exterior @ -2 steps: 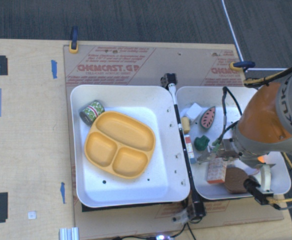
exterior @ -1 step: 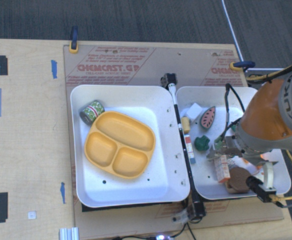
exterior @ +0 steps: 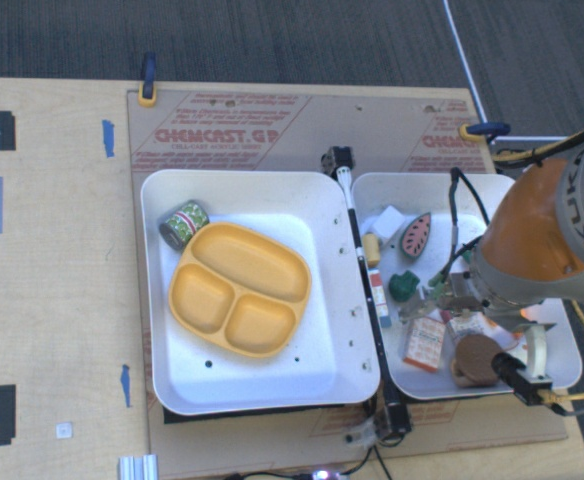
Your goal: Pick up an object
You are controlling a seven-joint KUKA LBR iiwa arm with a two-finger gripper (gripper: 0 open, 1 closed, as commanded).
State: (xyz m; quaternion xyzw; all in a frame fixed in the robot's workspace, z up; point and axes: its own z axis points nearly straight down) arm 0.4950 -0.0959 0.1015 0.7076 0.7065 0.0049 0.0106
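The right bin [exterior: 568, 369] holds a jumble of small things: a watermelon-slice toy [exterior: 415, 235], a green toy [exterior: 403, 286], an orange-and-white packet [exterior: 424, 343] and a brown round object [exterior: 475, 360]. My gripper [exterior: 459, 300] hangs low over the middle of this bin, under the orange band of the arm [exterior: 532, 233]. It is just above the packet and the brown object and right of the green toy. The wrist hides most of it. I see no object held in it.
The left bin [exterior: 162, 368] holds a yellow divided plate [exterior: 239, 288] and a green patterned can [exterior: 183, 223] at its back left corner. A red-and-white tube [exterior: 377, 293] and a small bottle [exterior: 372, 248] lie along the right bin's left wall. Black cables [exterior: 462, 203] loop beside the arm.
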